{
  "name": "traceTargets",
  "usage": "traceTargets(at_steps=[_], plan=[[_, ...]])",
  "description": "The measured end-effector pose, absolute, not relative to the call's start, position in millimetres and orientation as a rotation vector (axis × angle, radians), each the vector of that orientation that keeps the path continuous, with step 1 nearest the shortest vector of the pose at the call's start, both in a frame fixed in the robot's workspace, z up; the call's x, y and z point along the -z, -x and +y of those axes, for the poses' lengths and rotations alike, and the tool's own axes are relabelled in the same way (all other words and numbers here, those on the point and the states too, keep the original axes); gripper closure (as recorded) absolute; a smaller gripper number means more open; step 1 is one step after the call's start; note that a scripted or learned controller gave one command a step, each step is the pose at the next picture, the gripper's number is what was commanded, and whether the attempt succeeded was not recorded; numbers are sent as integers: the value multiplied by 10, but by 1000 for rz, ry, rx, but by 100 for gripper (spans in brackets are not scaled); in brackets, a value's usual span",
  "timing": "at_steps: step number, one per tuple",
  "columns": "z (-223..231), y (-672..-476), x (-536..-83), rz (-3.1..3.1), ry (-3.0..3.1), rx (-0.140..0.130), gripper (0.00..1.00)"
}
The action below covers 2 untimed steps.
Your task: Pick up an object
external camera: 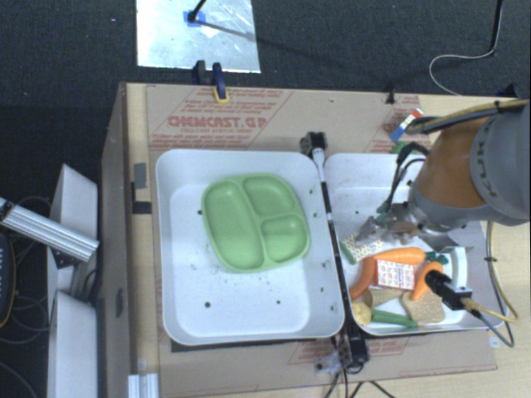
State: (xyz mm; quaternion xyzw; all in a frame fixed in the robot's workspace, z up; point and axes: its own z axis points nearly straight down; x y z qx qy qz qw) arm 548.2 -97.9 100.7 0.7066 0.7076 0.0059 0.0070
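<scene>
Bench (pixel 241 110), brown board with red lettering, carries both white bins side by side. I see the left bin (pixel 187 305) holding a green divided plate (pixel 255 220), lying flat near its middle. The arm (pixel 477 172) comes in from the right, orange band above the wrist, hanging over the right bin (pixel 357 177). Its gripper (pixel 390 220) sits low over the clutter at that bin's near end; whether it is parted or closed I cannot tell from here. Pickable objects lie just beside and below it: a speckled flat packet (pixel 362 243), an orange carrot (pixel 400 256), a red-and-white box (pixel 393 274), a slice of toy bread (pixel 425 307), a green stick (pixel 390 317). Nothing visibly lifted.
</scene>
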Motion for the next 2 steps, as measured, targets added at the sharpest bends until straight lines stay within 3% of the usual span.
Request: traceTargets(at_steps=[1, 2], plan=[[-1016, -6354, -911, 2216, -2207, -17, 0], [-851, -6627, -905, 2218, -2209, -13, 0]])
